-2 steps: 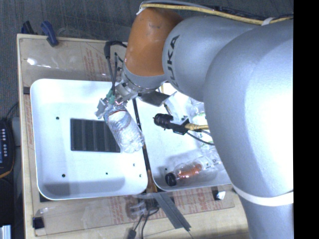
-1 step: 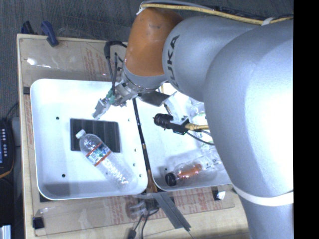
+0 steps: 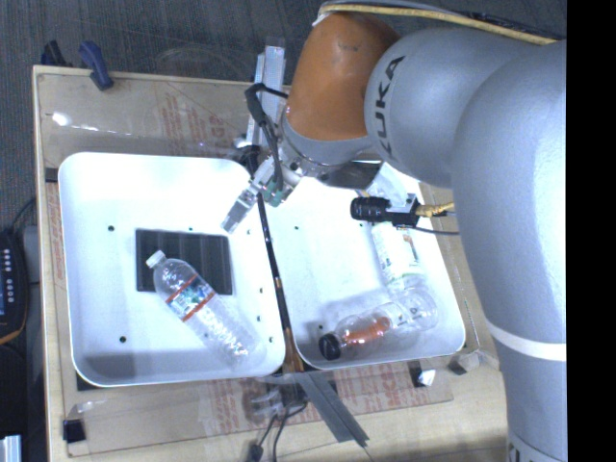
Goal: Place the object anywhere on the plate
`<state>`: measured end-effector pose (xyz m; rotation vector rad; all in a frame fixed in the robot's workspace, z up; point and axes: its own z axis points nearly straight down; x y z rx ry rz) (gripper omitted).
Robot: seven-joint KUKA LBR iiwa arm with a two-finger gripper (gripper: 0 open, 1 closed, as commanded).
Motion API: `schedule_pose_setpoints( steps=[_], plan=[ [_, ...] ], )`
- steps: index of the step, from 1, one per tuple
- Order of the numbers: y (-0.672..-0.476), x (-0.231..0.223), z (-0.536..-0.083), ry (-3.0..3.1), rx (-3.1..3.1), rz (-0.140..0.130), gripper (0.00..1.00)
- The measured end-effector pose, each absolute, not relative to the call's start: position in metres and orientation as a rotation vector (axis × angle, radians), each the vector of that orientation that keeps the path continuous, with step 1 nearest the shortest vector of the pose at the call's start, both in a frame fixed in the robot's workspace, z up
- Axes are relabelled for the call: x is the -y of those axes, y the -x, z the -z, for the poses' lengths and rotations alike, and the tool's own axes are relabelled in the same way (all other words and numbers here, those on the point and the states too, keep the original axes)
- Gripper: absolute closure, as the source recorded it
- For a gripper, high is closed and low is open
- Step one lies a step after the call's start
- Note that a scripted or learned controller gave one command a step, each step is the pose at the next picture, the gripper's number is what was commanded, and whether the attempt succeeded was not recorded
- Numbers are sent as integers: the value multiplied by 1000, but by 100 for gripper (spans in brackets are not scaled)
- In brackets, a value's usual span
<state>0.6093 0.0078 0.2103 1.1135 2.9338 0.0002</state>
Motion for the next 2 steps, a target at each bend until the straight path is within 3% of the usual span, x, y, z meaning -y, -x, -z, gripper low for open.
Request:
schedule_pose_setpoints(
  steps=[1, 2],
  plan=[
    [-615, -10, -192, -885, -3016, 1, 0],
    [-642, 44, -193, -813, -3031, 0, 0]
  ],
)
